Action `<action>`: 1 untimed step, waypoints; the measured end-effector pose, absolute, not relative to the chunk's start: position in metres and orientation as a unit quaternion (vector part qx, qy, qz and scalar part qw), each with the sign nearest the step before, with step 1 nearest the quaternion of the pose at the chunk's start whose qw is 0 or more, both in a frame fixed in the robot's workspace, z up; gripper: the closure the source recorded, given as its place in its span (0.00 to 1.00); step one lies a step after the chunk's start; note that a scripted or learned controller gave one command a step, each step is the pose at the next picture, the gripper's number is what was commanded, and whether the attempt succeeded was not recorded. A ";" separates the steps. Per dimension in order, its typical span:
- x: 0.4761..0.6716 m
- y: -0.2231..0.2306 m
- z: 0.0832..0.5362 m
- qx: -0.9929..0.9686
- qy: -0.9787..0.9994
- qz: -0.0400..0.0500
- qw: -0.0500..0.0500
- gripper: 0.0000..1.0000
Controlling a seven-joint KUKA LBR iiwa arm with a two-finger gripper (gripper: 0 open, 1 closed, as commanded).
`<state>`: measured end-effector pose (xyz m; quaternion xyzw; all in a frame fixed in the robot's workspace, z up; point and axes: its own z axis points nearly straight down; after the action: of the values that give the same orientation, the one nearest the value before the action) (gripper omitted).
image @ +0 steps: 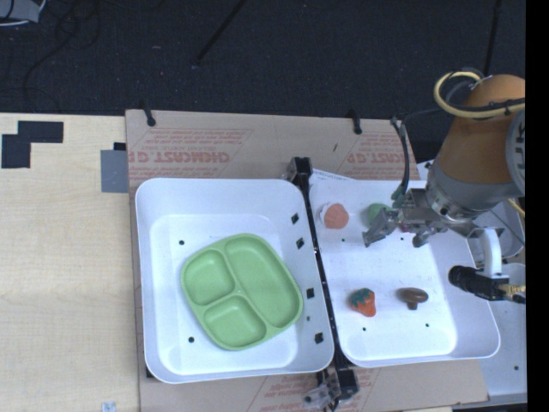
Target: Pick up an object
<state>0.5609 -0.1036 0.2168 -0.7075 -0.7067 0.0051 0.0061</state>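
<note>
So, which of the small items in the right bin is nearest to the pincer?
The green item, beside the pincer; the pink, orange and brown ones lie farther off.

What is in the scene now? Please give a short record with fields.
left bin: holds a green tray with three compartments
right bin: holds a pink item, a green item, an orange-and-green item, a brown item
gripper: over the right bin's far part, beside the green item
held: nothing seen between the fingers
</note>
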 end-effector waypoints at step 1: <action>0.564 -0.104 0.224 -0.707 -0.707 0.001 0.000 0.00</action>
<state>0.5635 -0.1038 0.2245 -0.7069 -0.7074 0.0006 0.0004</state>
